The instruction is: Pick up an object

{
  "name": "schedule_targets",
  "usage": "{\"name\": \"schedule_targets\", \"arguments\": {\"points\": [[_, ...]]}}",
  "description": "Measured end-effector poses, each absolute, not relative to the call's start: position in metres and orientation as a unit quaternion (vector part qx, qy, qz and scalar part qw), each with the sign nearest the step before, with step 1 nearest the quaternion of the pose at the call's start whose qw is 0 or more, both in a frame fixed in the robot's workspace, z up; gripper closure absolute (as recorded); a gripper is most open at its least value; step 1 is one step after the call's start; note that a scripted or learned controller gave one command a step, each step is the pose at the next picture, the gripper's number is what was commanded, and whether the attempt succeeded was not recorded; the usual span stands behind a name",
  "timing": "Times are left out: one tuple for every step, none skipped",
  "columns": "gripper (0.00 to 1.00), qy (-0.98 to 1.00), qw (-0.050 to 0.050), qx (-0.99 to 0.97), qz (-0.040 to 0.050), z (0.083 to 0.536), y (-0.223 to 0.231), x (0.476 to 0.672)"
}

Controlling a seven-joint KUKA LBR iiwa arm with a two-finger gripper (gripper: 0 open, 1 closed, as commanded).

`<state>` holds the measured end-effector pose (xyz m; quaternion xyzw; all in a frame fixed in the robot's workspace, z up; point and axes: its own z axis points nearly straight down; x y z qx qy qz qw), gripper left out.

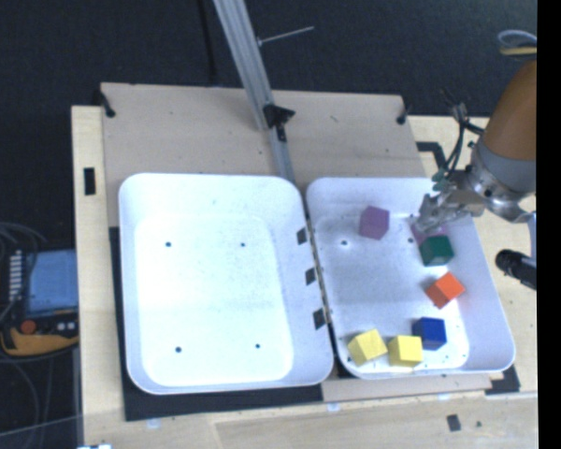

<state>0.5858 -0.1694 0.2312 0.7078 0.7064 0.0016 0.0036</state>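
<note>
While the end effector (434, 215) hovers low in the right bin (477, 344), just above the green block (437, 249), its state cannot be told. Judged, the approach is underway; next comes descent onto that block.

I see six blocks lying apart in the right bin (505, 344): purple (374, 222), green (437, 250), orange (445, 289), blue (430, 332), and two yellow (366, 346) (406, 350), possibly touching.

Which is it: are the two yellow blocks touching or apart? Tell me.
Cannot tell. In the camera view the left yellow block and right yellow block sit edge to edge, no plain gap.
</note>
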Motion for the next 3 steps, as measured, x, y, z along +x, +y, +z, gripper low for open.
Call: {"name": "schedule_targets", "arguments": {"points": [[1.00, 0.708, 0.003, 0.706, 0.0011, 0.262, -0.171, 0.587], [1.00, 0.709, 0.000, 0.705, 0.0003, 0.250, -0.124, 0.588], [1.00, 0.709, 0.000, 0.705, 0.0002, 0.238, -0.073, 0.586]]}}
